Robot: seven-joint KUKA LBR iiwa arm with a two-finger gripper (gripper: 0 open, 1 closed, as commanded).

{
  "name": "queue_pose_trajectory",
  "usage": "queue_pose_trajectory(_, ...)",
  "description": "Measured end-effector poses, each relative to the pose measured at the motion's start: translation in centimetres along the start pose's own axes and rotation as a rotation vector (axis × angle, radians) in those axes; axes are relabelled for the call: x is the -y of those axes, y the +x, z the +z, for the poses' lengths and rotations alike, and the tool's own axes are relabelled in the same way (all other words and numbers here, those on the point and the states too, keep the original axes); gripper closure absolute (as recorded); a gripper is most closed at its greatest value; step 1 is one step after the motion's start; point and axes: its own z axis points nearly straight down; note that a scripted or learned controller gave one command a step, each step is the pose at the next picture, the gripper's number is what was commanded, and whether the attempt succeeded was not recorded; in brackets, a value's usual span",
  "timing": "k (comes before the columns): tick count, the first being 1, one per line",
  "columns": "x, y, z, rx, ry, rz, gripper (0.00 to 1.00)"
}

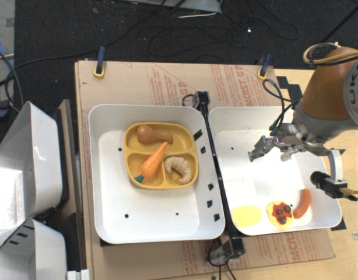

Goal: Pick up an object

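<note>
Gripper (266, 149) of the grey arm (330, 92) hangs over the middle of the right bin (237, 118), its dark fingers (258, 151) pointing toward the bin's left wall; the slant of the camera and the tangle of metal and cable around the wrist leave it impossible to tell whether they are spread or closed, and nothing can be made out between them. Three small items lie well apart from it along the bin's near edge: a flat yellow piece (246, 216) left of centre, a round red-and-yellow toy food (280, 212) just beside it whose detail is too small to read, and an orange-red sausage (302, 203) tilted toward the near right corner. A black fitting on a white bracket (329, 183) overlaps the bin's right rim, its far end cut off by the frame.

Across the black divider, the left bin (109, 174) carries a yellow three-part plate (132, 174) near its centre. A brown drumstick (153, 135) fills the far compartment, a carrot (154, 160) lies tilted in the near left one, and a pale curled shrimp (179, 168) sits in the near right one. Both bins rest on a cardboard-covered bench (155, 77), clamped at its far edge.
</note>
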Motion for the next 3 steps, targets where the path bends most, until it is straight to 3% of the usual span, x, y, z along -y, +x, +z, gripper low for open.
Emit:
queue_pose_trajectory(1,-0.3,0.0,-0.6,0.002,-0.013,-0.002,0.00)
queue_pose_trajectory(3,-0.3,0.7,9.2,0.001,-0.007,0.000,0.00)
